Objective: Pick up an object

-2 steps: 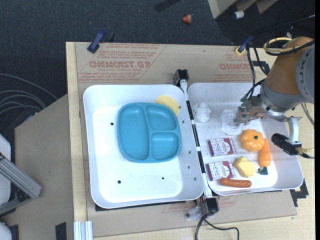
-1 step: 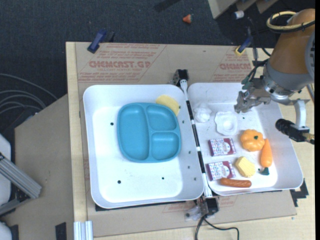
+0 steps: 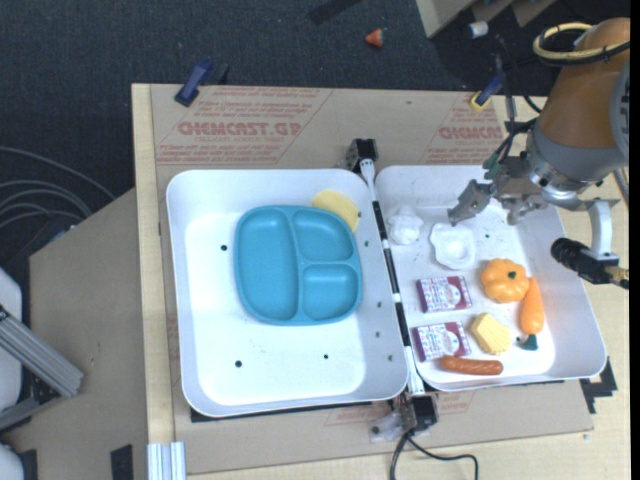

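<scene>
White cup (image 3: 452, 246) lying under parted, empty gripper (image 3: 494, 202) jaws; arm (image 3: 585, 98) cut off at right.

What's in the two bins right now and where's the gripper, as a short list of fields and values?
left bin: blue divided tray, yellow item at its far corner
right bin: orange pepper, carrot, cheese wedge, sausage, two maroon cartons, white pieces
gripper: above the right bin's far end, nothing seen between its fingers
</scene>
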Controlling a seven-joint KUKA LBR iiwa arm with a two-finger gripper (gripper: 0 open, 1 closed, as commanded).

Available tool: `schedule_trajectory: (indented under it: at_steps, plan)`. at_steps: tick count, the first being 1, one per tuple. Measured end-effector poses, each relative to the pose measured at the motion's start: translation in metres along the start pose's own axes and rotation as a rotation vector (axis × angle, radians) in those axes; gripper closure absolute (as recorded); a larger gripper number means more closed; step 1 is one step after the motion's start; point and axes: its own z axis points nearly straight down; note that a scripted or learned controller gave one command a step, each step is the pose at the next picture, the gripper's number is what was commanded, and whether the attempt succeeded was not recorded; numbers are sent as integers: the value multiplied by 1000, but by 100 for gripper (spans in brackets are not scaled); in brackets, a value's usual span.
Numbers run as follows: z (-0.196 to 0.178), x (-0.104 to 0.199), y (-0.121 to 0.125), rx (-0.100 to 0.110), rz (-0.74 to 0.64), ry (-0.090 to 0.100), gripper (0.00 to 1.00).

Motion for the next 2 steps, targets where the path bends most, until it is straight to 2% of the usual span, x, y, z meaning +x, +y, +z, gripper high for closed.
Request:
schedule_trajectory:
  at_steps: [1, 2]
  plan:
    - [108, -37, 29, 0, 2, -1, 0]
    - [108, -13, 70, -1, -1, 0, 0]
